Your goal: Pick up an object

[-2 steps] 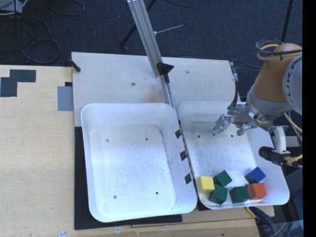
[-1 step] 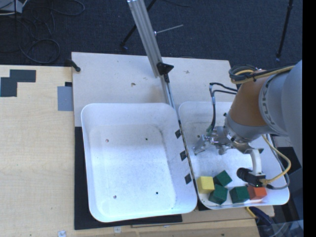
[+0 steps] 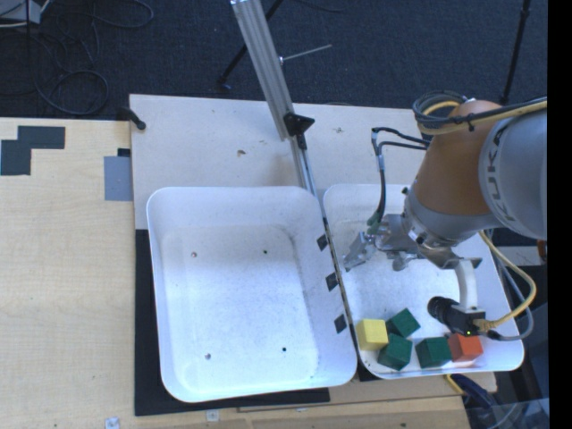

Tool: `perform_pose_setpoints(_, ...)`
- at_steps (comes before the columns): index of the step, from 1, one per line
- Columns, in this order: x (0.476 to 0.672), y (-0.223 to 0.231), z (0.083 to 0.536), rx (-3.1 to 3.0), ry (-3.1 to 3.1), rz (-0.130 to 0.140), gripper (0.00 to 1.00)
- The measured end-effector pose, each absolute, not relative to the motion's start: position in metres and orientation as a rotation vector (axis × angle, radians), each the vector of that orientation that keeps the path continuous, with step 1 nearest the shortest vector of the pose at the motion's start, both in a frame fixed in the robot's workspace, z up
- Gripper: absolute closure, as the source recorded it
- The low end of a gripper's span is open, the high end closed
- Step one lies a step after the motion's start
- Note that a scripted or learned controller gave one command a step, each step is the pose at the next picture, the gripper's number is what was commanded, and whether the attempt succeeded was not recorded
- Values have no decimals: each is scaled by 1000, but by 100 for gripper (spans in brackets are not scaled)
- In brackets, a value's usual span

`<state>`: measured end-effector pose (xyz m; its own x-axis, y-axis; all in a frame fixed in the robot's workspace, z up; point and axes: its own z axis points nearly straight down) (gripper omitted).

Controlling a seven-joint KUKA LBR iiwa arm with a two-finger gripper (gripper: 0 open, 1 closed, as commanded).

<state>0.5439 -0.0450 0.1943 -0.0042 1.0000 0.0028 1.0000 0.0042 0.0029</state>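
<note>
Bench, two white bins [image 3: 241, 206] | gripper [image 3: 357, 250] over right bin, finger state unclear | yellow block [image 3: 373, 332], green blocks [image 3: 404, 322], orange block [image 3: 466, 348] clustered at near edge

From my seat the arm [image 3: 483, 177] runs off the right edge, and its orange wrist covers much of the right bin [image 3: 353, 206]. The gripper [image 3: 375, 244] sits partly under that wrist. The orange block [image 3: 466, 348] seems half tucked behind a green block [image 3: 433, 352].
</note>
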Motion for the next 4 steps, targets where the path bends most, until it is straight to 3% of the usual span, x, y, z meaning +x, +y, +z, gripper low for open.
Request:
perform_pose_setpoints(1,541,19,190,2219,2231,-2,0)
perform_pose_setpoints(2,531,57,224,2219,2227,0,0)
perform_pose_setpoints(3,617,76,242,2215,2224,3,0)
perform_pose_setpoints(4,621,8,262,2225,2215,-4,0)
